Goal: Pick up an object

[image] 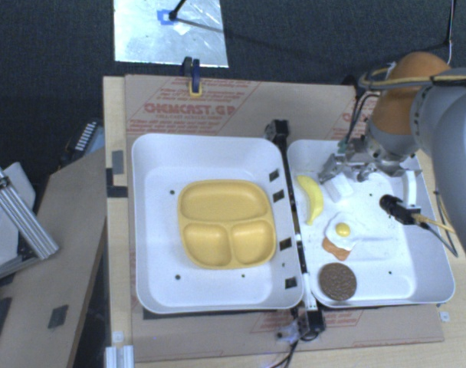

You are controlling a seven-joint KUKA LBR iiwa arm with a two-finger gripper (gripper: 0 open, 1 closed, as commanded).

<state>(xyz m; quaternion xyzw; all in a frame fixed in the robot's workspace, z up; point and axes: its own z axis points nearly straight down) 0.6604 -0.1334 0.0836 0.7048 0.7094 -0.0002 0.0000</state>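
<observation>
One fixed camera looks slantwise down over both bins [156,205].

Plate [218,192] in left bin [156,167]; banana [313,198], egg [341,231], perhaps a patty [338,280] in right bin [417,267].

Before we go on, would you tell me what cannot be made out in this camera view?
- Right bin: its far right corner is hidden behind the arm.
- Arm: cut off by the picture's right edge.
- Toast: mostly covered by the fried egg.
- Small pale piece beside the tool: too small and blurred to name.
- Metal frame: cut off by the left edge.
</observation>
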